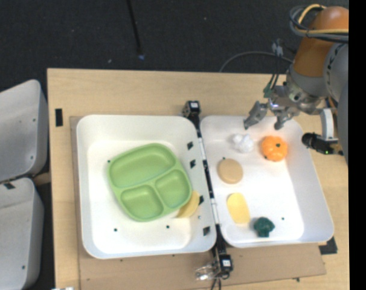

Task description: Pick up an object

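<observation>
We see the gripper (267, 117) hanging above the far edge of the right-hand bin (304, 180), its two fingers spread wide with nothing between them. The candidates all lie in that bin. Nearest are the orange pumpkin-like toy (273, 148), at about six o'clock from the gripper and just a touch toward five, and the small white lump (243, 141), at about seven o'clock; the two sit near each other but apart. Farther along the six-to-seven o'clock line we find the tan round disc (231, 171), then the pale yellow oblong piece (238, 208), whose long axis runs roughly twelve to six, and the dark green item (264, 226) beside it. We judge the orange toy the likeliest target: the fingers straddle a gap just up-frame of it, so a short move toward six o'clock and a descent would bring them round it.
</observation>
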### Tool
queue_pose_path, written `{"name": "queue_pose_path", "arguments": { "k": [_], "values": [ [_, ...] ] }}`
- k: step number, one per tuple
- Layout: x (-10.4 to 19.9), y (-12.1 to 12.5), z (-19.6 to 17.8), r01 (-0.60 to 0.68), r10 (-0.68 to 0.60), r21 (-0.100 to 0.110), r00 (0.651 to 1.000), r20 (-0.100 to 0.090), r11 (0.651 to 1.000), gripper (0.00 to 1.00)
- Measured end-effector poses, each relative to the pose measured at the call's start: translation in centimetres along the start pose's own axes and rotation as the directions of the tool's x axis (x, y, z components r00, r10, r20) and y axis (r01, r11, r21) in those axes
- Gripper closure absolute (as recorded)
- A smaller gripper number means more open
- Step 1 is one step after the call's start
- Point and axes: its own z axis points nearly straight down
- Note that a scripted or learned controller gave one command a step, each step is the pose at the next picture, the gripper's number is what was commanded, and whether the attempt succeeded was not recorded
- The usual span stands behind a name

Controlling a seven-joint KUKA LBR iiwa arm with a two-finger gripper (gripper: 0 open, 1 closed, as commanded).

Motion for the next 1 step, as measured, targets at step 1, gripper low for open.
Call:
{"name": "queue_pose_path", "arguments": {
  "k": [1],
  "values": [
    [0.04, 0.27, -1.04, 0.003, -0.003, -0.014, 1.000, 0.003, 1.000, 0.00]
  ]
}}
